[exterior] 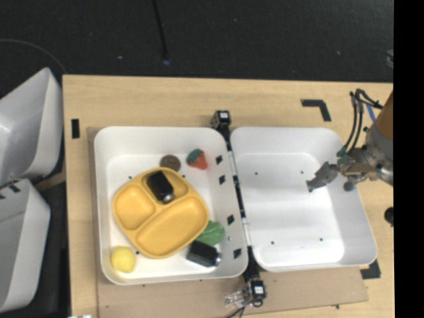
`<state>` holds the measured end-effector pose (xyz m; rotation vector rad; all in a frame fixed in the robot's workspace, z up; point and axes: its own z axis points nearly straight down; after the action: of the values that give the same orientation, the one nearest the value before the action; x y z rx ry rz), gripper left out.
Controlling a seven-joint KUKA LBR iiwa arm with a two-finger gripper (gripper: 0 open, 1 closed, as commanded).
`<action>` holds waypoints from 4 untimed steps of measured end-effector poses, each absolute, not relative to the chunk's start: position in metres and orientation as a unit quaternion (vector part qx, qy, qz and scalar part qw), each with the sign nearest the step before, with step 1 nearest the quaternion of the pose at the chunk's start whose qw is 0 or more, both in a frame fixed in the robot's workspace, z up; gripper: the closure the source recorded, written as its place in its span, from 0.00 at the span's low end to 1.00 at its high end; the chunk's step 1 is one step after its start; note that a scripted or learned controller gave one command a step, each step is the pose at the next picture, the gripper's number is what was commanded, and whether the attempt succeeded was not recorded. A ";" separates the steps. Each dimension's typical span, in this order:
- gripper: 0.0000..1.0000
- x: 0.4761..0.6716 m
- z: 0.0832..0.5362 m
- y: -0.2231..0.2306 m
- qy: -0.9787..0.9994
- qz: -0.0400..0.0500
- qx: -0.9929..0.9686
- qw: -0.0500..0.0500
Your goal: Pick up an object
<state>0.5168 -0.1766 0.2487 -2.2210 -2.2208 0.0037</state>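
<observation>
Two white bins (106, 151), yellow tray (142, 234) in left, no legible txt.

The desk (152, 101) is a pale wooden board on a dark floor. Two shallow white bins rest directly on it, side by side and touching along their inner edges. The left bin (106, 197) sits toward 9 o'clock, the right bin (351, 244) toward 3 o'clock. Small black clips sit at the seam, one at 12 o'clock (220, 118) and one at 6 o'clock (255, 288). Black corner marks lie on the bare wood at 2 o'clock (317, 107) and at 4 o'clock (371, 270).
</observation>
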 end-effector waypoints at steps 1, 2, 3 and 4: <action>0.00 0.513 0.202 -0.186 -0.707 0.001 -0.708 0.001; 0.00 0.522 0.151 -0.184 -0.706 0.001 -0.708 0.001; 1.00 0.523 0.165 -0.186 -0.704 0.000 -0.710 -0.002; 1.00 0.527 0.230 -0.190 -0.708 -0.002 -0.706 -0.004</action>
<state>0.5271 -0.1901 0.2296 -2.2244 -2.2307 -0.0050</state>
